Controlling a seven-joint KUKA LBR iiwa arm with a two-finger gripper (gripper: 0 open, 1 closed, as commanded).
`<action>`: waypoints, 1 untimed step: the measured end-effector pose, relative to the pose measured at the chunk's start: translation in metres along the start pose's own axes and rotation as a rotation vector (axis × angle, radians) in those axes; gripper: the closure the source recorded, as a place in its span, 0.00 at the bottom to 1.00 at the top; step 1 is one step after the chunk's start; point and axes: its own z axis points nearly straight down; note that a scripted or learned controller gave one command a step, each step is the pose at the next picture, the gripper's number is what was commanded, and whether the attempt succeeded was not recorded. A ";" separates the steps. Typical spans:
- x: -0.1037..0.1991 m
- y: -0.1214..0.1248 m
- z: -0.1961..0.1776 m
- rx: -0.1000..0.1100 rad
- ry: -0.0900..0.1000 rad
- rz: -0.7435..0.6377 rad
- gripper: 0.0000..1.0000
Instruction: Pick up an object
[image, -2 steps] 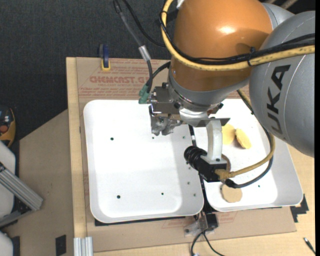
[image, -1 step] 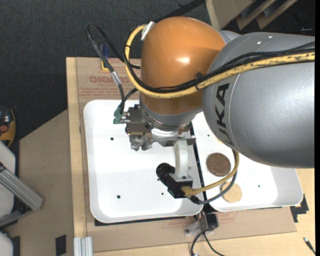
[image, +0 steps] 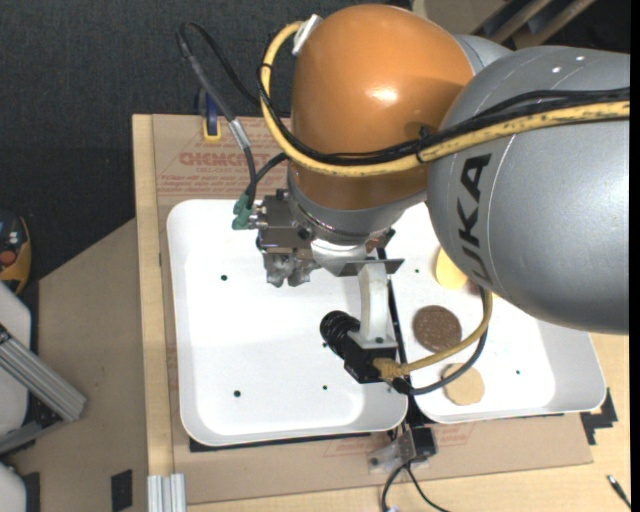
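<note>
A: How far had the pick got?

B: Not far, by my reading. The end effector (image: 288, 272) hung over the left bin (image: 215, 395), near its far side, and I saw nothing between or under its tips. Whether it was spread wide or drawn narrow, I could not tell; the orange wrist (image: 375, 90) hid most of it.

A: And the things to pick?

B: All in the right bin (image: 560, 395), well apart from the end effector and to its right in the view. A brown disc (image: 438, 327) lay nearest, a tan disc (image: 464, 387) beyond it towards the near rim, and a yellow piece (image: 447, 266) peeked from under the grey arm.

A: So what was left?

B: Nearly everything, I judged: crossing to one of them, closing on it, lifting. Nothing was off the table yet.
</note>
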 end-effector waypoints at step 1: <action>0.000 -0.001 0.048 0.009 -0.004 0.002 1.00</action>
